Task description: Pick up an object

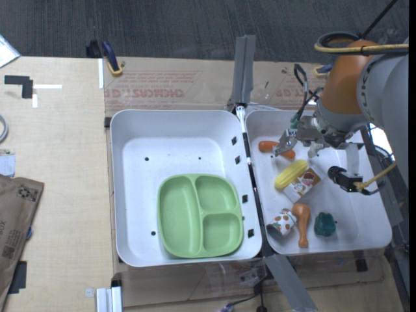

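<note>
In the right bin, the metal claw pinches a smooth orange carrot.

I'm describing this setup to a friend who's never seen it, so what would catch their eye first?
Probably the green divided plate, lying alone in the left bin. Next, the grey arm's orange band at the upper right, with the gripper low over the right bin, beside an orange carrot-like piece. Below it lies a cluster of toy food: a yellow corn cob, a drumstick and a dark green piece.
</note>
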Controlling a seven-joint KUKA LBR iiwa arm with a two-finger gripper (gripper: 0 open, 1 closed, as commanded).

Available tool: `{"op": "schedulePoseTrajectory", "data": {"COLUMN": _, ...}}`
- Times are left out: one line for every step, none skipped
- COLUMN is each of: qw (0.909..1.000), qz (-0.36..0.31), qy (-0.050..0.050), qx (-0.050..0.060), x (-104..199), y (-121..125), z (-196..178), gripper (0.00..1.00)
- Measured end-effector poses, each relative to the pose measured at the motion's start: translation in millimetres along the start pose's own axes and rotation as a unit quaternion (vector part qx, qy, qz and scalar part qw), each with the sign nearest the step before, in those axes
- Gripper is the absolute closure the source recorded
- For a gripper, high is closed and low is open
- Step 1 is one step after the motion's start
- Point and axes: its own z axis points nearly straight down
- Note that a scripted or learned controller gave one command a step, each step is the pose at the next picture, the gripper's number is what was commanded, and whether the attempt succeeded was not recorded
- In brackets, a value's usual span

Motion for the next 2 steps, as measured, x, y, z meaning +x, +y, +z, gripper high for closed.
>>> {"op": "schedulePoseTrajectory", "data": {"qw": 1.0, "qz": 0.001, "qy": 0.0, "qx": 0.0, "x": -1.3, "y": 0.1, "z": -9.2, "gripper": 1.0}}
{"op": "schedulePoseTrajectory", "data": {"qw": 1.0, "qz": 0.001, "qy": 0.0, "qx": 0.0, "x": -1.2, "y": 0.1, "z": -9.2, "gripper": 0.0}}
